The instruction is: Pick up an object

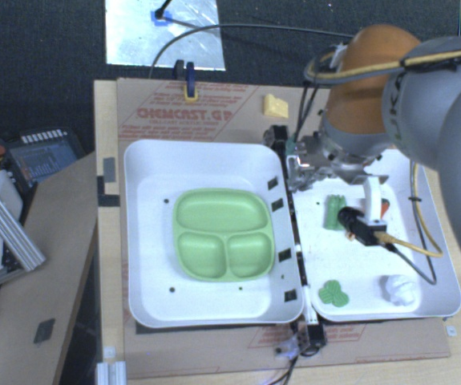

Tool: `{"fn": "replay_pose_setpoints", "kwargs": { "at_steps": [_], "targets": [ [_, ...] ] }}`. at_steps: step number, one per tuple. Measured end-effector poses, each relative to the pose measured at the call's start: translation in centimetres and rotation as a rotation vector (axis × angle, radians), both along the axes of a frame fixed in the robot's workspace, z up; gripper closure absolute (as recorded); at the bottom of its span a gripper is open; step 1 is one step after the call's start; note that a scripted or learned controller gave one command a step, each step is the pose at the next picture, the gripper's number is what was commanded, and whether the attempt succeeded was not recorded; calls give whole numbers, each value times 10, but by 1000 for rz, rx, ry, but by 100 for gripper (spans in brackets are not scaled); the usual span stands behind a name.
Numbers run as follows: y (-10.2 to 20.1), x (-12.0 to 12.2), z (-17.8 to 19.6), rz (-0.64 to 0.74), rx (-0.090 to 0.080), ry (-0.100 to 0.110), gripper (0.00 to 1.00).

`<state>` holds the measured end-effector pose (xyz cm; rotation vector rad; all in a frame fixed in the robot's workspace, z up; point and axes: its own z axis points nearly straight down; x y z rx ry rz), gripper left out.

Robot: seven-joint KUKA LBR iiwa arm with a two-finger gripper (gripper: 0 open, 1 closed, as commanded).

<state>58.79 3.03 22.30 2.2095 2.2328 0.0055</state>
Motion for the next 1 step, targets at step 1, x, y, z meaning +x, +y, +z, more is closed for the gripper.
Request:
{"fn": "replay_pose_setpoints", "kwargs": {
  "at_steps": [1],
  "targets": [
    [50,13,10,-1,0,-1,100]
  ]
}}
